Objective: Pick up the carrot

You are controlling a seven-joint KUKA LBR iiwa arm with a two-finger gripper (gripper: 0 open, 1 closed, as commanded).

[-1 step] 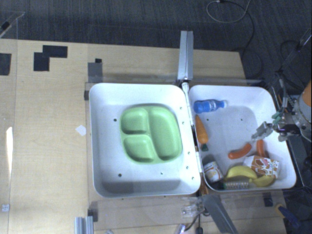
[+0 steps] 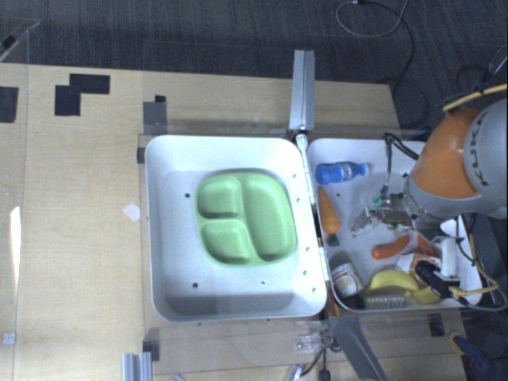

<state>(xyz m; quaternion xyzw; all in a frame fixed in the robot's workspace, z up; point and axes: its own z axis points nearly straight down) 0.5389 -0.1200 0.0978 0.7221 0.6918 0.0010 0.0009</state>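
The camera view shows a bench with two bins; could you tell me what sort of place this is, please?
Probably a robotics lab: a grey and orange arm reaches over two white bins, loose cable lies on carpet, and toy food like a carrot and banana serves as props.

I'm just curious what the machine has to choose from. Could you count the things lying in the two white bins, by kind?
Green three-compartment plastic plate: 1
Orange carrot: 1
Clear plastic bottle with blue cap and label: 1
Red-orange sausage-shaped item: 1
Yellow banana: 1
Small round tin can: 1
Total: 6

Grey arm, orange band, metal claw.
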